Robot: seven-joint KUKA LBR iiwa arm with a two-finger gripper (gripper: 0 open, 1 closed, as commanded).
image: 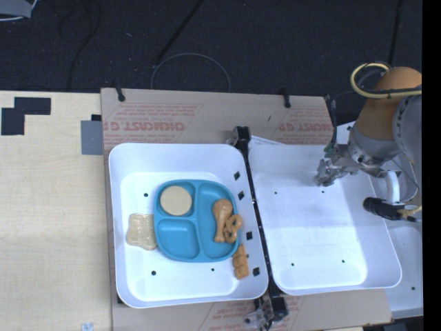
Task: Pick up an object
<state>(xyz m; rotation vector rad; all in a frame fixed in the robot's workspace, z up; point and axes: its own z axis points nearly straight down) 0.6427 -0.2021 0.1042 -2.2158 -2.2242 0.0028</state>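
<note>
Gripper (329,174) hovers over upper right part of right shallow white plastic bin (324,281), well apart from any object. Jaws too small and blurred for me to read; cannot tell opening, nothing visibly between them. Candidates all sit in left white bin (131,281): blue compartment tray (182,240) holding round beige disc (175,200) and tan pretzel-like pieces (227,221); pale biscuit-shaped piece (141,231) beside tray; small orange-brown chunk (240,262), possibly food toy. I judge reach across divider needed.

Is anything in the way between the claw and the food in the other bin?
The claw hangs over the right bin. The pretzel and other food sit in the left bin. Between them stand only the bins' low walls and the black divider.
</note>
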